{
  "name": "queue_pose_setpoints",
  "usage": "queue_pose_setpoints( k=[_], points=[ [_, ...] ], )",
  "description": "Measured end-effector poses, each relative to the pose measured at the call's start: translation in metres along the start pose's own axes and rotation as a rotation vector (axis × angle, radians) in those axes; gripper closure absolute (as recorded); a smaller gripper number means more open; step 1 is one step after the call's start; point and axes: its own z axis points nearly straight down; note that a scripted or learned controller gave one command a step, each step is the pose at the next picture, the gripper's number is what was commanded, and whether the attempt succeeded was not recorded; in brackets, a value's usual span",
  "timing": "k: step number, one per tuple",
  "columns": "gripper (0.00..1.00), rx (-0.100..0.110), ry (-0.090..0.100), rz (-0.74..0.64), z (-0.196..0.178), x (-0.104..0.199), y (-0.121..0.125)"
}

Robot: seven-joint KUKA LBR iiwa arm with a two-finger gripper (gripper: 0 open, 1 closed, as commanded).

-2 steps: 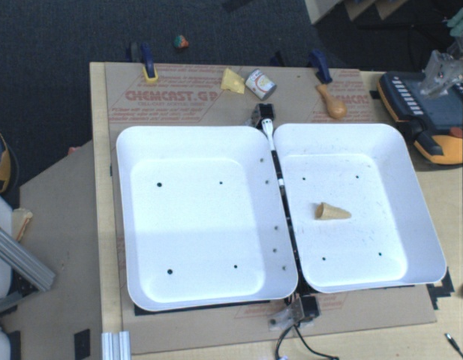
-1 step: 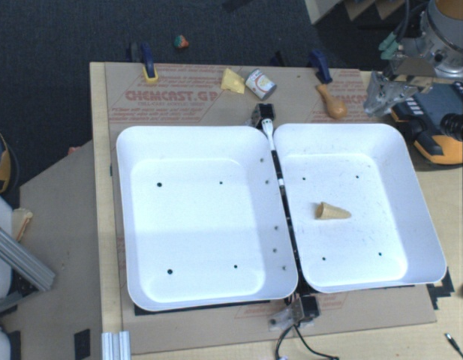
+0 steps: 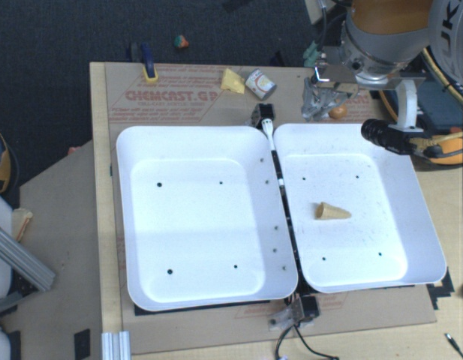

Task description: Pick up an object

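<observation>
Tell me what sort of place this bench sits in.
Most likely a robotics lab set up for grasping trials. Two shallow white bins sit side by side on a brown board, a grey and orange robot arm reaches in above them, and a small tan wedge lies in the right-hand bin.

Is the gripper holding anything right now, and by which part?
Cannot be told. The gripper hangs over the bench behind the right bin, with a small orange thing right beside it. The tan wedge lies in that bin, untouched.
</observation>
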Motion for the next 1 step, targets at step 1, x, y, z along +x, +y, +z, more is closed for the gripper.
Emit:
queue_pose_setpoints(
  k=[1],
  points=[
    [1.00,-0.014,0.002,-0.005,-0.0436,0.1187,-0.0096]
  ],
)
